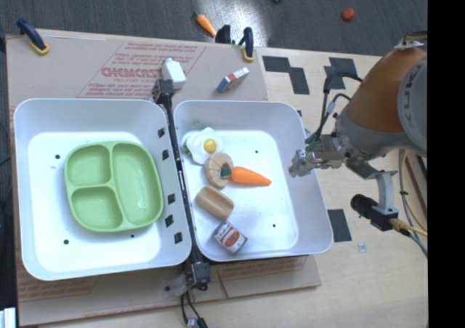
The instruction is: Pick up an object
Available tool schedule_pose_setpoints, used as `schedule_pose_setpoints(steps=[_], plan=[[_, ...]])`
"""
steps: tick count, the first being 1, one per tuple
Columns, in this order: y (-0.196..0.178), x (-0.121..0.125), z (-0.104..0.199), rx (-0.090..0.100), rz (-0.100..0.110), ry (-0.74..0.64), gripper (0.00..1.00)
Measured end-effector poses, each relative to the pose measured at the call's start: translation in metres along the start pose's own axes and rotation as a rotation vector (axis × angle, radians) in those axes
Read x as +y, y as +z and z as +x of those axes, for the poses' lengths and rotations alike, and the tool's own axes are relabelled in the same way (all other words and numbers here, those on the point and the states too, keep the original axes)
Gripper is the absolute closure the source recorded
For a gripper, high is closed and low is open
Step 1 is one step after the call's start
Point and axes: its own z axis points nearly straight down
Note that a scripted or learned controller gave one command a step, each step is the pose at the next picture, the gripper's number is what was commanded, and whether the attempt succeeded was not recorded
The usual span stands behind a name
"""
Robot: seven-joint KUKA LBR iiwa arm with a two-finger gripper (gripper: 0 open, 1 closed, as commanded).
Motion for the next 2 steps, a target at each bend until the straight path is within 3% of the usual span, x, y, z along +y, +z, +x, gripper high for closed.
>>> schedule_pose_setpoints(steps=[1,2], plan=[[0.013,0.086,0.000,0.000,-0.001,0.001,1.00],[0.003,0.087,0.000,-0.002,-0.001,-0.006,1.00]])
